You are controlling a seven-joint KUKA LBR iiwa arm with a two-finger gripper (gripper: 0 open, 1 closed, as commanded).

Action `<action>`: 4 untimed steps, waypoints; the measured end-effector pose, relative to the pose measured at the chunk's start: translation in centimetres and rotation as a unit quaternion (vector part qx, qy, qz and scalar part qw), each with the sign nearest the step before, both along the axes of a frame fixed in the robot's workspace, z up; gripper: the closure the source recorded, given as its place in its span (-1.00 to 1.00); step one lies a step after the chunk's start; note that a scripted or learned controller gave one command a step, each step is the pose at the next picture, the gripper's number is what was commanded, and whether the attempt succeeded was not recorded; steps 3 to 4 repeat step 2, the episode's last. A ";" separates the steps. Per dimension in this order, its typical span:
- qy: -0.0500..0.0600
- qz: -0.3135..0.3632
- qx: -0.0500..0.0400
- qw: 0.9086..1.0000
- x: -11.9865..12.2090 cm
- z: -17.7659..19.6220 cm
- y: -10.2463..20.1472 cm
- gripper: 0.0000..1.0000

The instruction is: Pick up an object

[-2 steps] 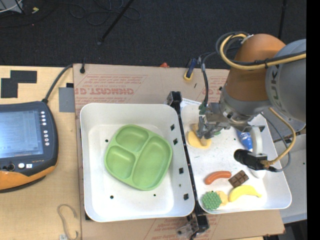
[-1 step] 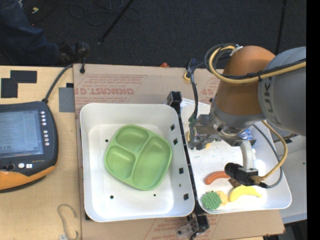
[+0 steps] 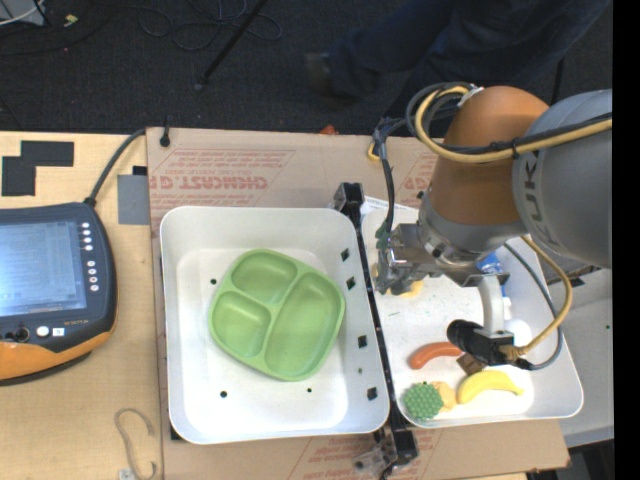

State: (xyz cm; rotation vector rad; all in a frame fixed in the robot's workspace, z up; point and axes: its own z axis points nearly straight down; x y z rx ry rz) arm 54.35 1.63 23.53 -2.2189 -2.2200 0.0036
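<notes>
My gripper [image 3: 393, 268] hangs low over the near-left part of the right bin [image 3: 560, 393], close to the divider between the two bins. Just under it a small yellowish object [image 3: 410, 289] peeks out, mostly hidden by the gripper. Whether the gripper touches it is unclear. Toward the front of the same bin lie an orange-red sausage-shaped piece [image 3: 435, 354], a yellow banana [image 3: 490, 385] and a round, bumpy green object [image 3: 422, 400].
The left bin [image 3: 185, 388] holds a green divided plate [image 3: 277, 312]. A tablet-like controller [image 3: 45, 273] sits on the bench at far left. The big orange and grey arm [image 3: 500, 178] covers the back of the right bin.
</notes>
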 end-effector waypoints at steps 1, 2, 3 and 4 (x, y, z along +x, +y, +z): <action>0.000 0.000 0.000 1.000 0.2 0.1 -0.6 1.00; 0.001 0.000 0.000 1.000 -0.4 -0.1 0.0 1.00; 0.001 0.000 0.000 1.000 -0.4 -0.1 0.0 1.00; 0.001 0.000 0.000 1.000 -0.4 -0.1 0.0 1.00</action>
